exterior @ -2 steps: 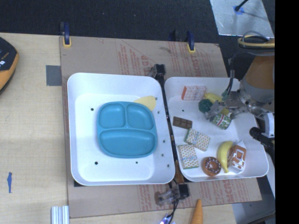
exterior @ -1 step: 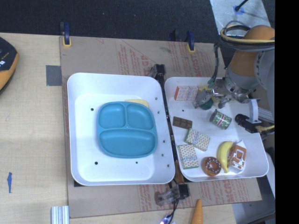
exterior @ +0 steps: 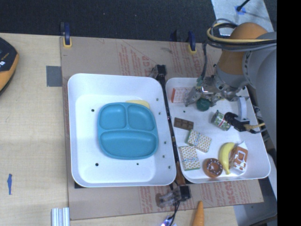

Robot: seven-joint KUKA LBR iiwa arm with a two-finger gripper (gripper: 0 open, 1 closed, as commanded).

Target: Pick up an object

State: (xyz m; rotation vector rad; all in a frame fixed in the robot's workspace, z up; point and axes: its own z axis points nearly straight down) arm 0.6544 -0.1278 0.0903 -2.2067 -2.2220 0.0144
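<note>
I see the arm (exterior: 244, 60) reaching in over the far edge of the right bin (exterior: 263, 171). The claw (exterior: 203, 94) sits low at the bin's back, just beside a dark green round object (exterior: 202, 104); I cannot tell whether they touch, nor the claw's state. Elsewhere in that bin: a small can (exterior: 219, 119), brown bar (exterior: 183, 124), two patterned packets (exterior: 198, 141), doughnut (exterior: 212, 167), banana (exterior: 226, 155). The left bin (exterior: 80, 173) holds a blue divided plate (exterior: 127, 130).
</note>
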